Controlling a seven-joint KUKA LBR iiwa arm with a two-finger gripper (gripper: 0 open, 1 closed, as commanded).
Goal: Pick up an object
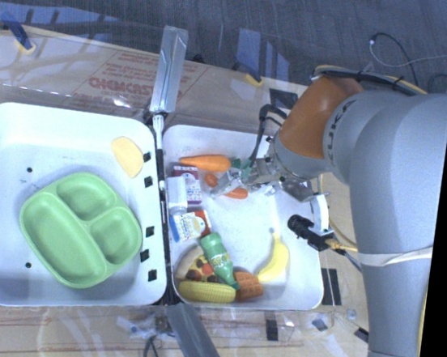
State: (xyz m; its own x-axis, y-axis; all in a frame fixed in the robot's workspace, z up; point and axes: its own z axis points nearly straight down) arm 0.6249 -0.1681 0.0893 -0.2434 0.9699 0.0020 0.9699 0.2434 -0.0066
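Observation:
My gripper (238, 180) is low in the right bin (299, 286), near its far side. It sits among an orange carrot (204, 161) and a small orange piece (237, 193). The arm hides most of the wrist. Further toward the front of that bin lie a green bottle (216, 253), a banana (276, 262), a corn cob (206, 291), a small pizza slice (193, 263) and a packet with a red and blue label (181, 201).
The left bin (2, 185) holds a green divided plate (80, 227) and a yellow piece (128, 154) near the divider. A metal clamp (169, 68) stands at the back between the bins. The arm's grey body covers the right side of the bench.

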